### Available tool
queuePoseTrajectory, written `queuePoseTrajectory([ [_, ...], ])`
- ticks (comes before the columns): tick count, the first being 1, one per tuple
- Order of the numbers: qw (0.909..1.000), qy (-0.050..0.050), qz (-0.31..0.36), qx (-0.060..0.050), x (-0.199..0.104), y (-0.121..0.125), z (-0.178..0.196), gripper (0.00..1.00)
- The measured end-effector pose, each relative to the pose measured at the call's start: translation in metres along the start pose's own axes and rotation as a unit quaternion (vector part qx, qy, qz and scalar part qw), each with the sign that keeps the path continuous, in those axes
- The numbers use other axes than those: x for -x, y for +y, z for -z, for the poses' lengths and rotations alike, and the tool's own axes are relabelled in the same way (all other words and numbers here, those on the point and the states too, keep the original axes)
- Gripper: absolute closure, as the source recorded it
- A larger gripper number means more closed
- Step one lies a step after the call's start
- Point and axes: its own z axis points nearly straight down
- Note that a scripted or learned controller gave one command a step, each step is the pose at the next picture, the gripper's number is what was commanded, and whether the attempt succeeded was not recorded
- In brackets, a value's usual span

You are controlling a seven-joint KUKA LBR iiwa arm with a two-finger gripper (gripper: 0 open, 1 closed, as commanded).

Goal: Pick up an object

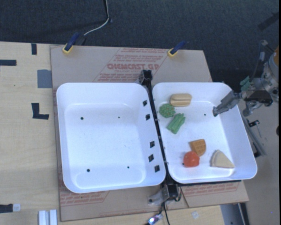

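Reference is the gripper (218, 109). Beyond it, across the far side, you've got dark blue-grey carpet (187, 13). A pale cable (101, 25) runs over it, far-left of the gripper. Well left of the gripper is a light wood bench (18, 139) with black tape marks (37, 111). A brown cardboard sheet (126, 67) with red print lies on the bench. Two yellow-and-blue clamps sit on its far edge: one (177, 47) left of and beyond the gripper, the other (71, 42) well left. Light is even, with soft shadows.
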Motion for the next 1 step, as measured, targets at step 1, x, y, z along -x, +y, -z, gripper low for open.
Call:
queuePoseTrajectory([
  [1,1.0,0.001,0.0,-0.006,-0.003,-0.0121,-0.1031,0.0],
])
